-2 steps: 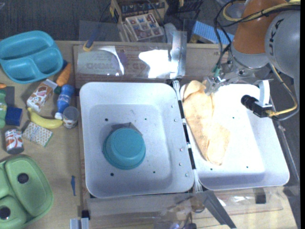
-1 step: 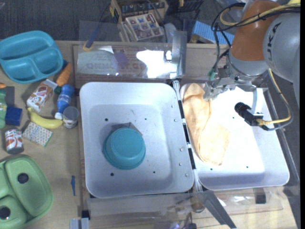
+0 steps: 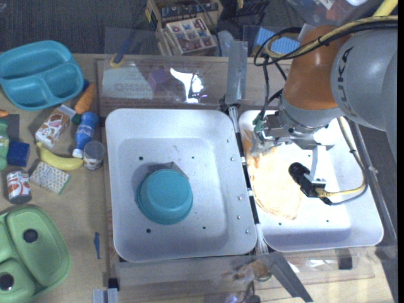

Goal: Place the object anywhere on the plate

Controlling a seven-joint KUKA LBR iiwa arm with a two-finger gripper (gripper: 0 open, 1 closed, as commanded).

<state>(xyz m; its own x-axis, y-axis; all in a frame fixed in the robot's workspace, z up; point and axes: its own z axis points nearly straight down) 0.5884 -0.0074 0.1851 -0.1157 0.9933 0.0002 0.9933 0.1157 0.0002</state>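
Camera view, slanted down on both bins.

- Arm reaches in from the right. Its orange band sits over the far left corner of the right bin.
- Gripper hangs under the wrist, low over the bin floor near the dividing wall. The wrist body covers it, so I cannot tell whether it is open or closed, or whether it carries anything.
- Plate: pale, yellow-orange, lying flat in the left half of the right bin. Its far rim is just beneath the gripper.
- Task's object: uncertain. A small greenish scrap shows at the gripper's left edge, beside the plate's far rim. It is too small to identify.
- Black cable plug dangles over the plate's right side.
- Left bin holds a teal bowl, well apart from the plate.

Step in hand, as I judge it: bringing the object over the plate.
- Shift toward the near side so the release falls inside the rim rather than on its edge.
- Go low before letting go, so nothing rolls off.
- Keep the hanging plug from dragging the plate.

Writing:
- "KUKA" runs down the grey arm link, partly cut off.
- The packets on the surface left of the bins are printed, but the print is unreadable.
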